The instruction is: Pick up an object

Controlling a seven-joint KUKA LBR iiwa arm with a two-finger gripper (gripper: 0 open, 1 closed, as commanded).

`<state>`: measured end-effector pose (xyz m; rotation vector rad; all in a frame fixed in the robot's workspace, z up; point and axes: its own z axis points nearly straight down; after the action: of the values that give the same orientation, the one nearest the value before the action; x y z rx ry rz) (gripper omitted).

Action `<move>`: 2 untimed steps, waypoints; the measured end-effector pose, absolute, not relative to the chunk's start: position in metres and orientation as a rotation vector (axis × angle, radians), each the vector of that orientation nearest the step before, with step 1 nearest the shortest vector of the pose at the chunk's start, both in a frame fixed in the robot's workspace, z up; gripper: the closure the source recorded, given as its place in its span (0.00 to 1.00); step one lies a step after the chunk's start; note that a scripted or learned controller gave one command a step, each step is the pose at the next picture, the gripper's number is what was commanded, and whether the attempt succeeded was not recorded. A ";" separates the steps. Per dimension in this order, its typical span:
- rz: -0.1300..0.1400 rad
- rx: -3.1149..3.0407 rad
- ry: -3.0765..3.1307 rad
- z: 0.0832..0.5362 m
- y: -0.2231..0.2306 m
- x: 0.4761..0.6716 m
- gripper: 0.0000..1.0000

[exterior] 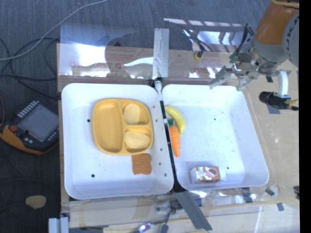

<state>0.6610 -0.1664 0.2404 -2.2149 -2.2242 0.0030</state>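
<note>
The hand (230, 79) hangs spread and holding nothing over the right bin's (252, 130) far edge, well apart from banana (176, 118), carrot (175, 140) and carton (207, 174).

A handheld control unit (30, 126) with a dark screen is lying on the grey carpet (29, 13), left of the bench (279, 144). Thin cables (29, 50) are trailing across the carpet at far left. A small tan scrap (35, 201) is sitting on the carpet at near left.
</note>
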 end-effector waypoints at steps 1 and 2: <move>0.007 -2.146 -2.292 0.153 -0.224 0.634 0.00; -0.007 -2.075 -2.370 0.089 -0.109 0.610 0.00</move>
<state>0.6098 -0.1086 0.0894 -2.0754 -2.3702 -0.0069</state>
